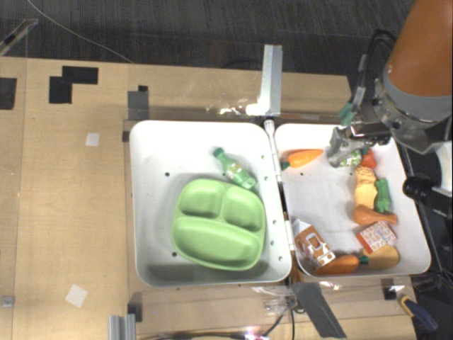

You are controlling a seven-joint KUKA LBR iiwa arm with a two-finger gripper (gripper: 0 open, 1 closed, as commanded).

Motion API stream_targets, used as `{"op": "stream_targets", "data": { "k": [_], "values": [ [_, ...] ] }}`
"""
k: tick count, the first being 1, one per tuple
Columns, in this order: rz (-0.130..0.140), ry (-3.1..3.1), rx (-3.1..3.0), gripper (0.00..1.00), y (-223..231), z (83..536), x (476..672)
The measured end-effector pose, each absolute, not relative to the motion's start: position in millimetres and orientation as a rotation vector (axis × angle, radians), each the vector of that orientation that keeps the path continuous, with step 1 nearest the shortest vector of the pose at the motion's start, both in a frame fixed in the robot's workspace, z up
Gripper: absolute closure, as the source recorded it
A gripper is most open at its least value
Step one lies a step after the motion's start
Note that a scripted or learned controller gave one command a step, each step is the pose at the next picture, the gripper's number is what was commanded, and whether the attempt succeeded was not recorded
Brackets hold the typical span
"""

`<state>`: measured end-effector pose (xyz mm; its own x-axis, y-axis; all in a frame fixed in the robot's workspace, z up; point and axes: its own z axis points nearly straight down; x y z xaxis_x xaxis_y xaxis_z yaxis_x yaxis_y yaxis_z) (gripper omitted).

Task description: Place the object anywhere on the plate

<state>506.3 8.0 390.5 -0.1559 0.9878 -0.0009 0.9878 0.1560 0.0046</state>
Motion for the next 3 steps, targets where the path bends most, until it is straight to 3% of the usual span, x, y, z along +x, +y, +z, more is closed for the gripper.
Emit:
{"op": "stream_targets", "data": {
  "k": [1, 2, 3],
  "values": [
    [0.005, 2.759, 1.494, 1.00, 16.8, 334.4, 488.2],
    [0.000, 2.753, 1.505, 1.00, -56.6, 265.0, 487.7],
    [-0.001, 3.068, 0.654, 1.00, -144.7, 189.0, 487.8]
  ]
}}
